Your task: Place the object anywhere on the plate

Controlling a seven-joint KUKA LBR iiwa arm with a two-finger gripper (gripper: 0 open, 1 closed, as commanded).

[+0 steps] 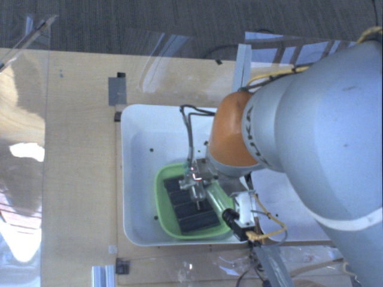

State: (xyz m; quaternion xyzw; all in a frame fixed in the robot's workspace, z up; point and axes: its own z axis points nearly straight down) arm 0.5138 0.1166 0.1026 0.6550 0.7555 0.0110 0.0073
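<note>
around the bin: what lies on the tabletop

a shallow white plastic bin [134,178] with rounded corners sits on the pale wooden tabletop [78,160]. just beyond its far left corner stands a small grey metal bracket [117,90], with a little black block [117,116] touching the bin's rim there. another small black block [122,268] sits at the near left corner, beside a clear ridged piece [103,275] at the tabletop's front edge. a clear plastic sheet [24,130] rises along the left, catching bright glare. dark grey ribbed carpet [179,11] covers the floor beyond the tabletop.
</note>
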